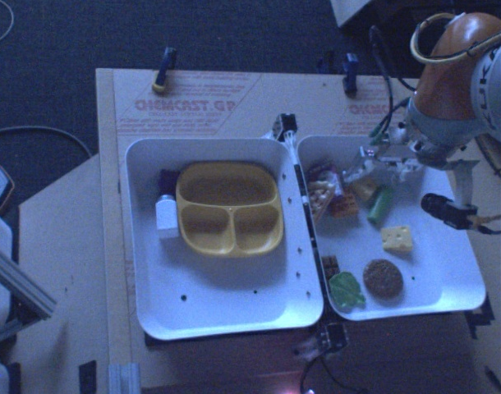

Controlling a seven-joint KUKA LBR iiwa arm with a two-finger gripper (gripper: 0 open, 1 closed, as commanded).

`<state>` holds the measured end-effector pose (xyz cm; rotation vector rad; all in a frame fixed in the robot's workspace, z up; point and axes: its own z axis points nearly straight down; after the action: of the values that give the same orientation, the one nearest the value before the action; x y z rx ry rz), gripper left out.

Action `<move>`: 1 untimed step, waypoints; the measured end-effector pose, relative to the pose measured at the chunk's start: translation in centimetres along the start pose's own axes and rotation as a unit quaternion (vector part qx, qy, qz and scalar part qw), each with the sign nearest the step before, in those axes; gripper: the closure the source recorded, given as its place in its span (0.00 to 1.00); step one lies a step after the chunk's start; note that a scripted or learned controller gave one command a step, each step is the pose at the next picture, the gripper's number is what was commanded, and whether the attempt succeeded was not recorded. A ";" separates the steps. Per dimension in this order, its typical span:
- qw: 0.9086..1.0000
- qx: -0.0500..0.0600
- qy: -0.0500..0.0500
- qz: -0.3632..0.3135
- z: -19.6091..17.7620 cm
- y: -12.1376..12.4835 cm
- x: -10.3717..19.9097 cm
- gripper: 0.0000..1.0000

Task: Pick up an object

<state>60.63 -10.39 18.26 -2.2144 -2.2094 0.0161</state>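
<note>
The right bin (448,290) holds several small items: a snack bag (320,195), an orange-red block (343,207), a yellow piece (364,190), a green cylinder (379,205), a cheese wedge (397,240), a round brown patty (383,277), a green leaf (346,290) and a dark brown bar (330,264). My gripper (367,167) hangs low over the back of this bin, just above the yellow piece and close to the snack bag. Dim light and the wrist body blur its tip. I see nothing lifted off the bin floor.
The left bin (226,302) carries a yellow divided plate (228,208), a small white bottle (167,217) and a dark purple item (168,177) behind it. A ridge (304,220) separates the bins. A black cable part (448,210) sticks out beside the arm.
</note>
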 end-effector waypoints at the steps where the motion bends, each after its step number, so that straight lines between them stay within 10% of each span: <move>1: 1.000 -0.007 -0.001 -0.001 -0.8 0.3 0.0 0.00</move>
<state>60.96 -10.39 19.06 -2.2200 -2.2198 0.0018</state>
